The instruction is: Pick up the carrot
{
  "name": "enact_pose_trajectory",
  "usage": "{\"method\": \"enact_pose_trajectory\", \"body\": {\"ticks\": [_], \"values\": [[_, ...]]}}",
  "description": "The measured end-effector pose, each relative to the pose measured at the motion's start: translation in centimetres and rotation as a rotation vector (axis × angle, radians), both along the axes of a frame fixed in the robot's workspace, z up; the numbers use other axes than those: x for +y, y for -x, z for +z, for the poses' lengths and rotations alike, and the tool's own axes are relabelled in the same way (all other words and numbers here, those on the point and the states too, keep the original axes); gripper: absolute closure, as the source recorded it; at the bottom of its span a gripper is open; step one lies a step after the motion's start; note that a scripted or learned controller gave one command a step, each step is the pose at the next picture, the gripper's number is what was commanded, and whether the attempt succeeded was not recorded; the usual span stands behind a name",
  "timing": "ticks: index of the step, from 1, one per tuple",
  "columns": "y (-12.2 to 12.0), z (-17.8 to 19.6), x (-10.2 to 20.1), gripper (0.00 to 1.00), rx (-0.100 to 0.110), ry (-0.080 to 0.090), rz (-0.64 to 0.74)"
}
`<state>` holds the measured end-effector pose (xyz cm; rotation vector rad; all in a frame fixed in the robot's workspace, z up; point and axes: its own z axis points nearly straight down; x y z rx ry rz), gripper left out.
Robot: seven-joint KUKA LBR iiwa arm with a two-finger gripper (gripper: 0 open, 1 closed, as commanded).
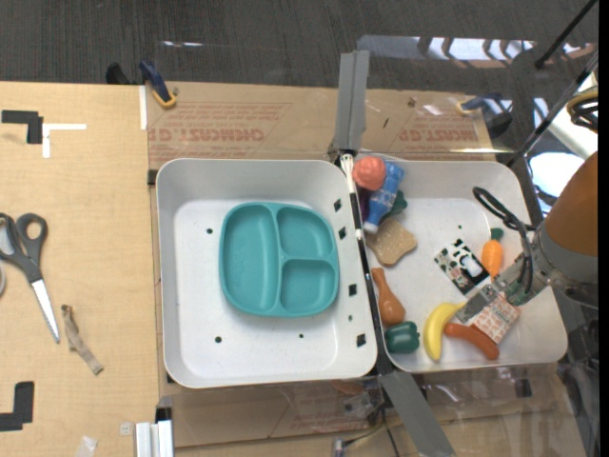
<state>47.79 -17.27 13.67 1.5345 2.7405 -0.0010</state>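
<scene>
- camera view: the small orange toy carrot with a green leafy top [491,254] sits in the right-hand shallow white bin [447,190], near that bin's right wall, just beside the black-and-white patterned block [461,264] and under the loop of a thin black cable [497,208]
- looks like moulded plastic play food, so I'd guess light, stiff and pretty slick; nothing fragile about it
- short stubby cone, fat near the green top and tapering down, lying roughly upright in the picture with the greens at the far end
- best bet imo is pinching across the thick orange body just below the greens, since the tapered tip would likely squirt out
- the grey two-finger gripper [502,293] is low in the same bin, just below the carrot, over a red-and-white printed packet [495,320]; can't tell how it's set or whether it has anything
- close neighbours there: a yellow toy banana [436,328] and a long orange-red sausage-shaped toy [473,339]
- left bin [181,255] has a teal divided plastic plate [280,258]
</scene>
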Motion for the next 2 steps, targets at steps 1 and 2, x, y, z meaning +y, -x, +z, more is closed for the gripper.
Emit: {"method": "enact_pose_trajectory", "body": {"ticks": [1, 2], "values": [[-10.0, -4.3, -2.6, 0.00, -0.003, -0.004, 0.148], [-10.1, -3.3, -2.7, 1.00, -0.006, 0.001, 0.149]]}}
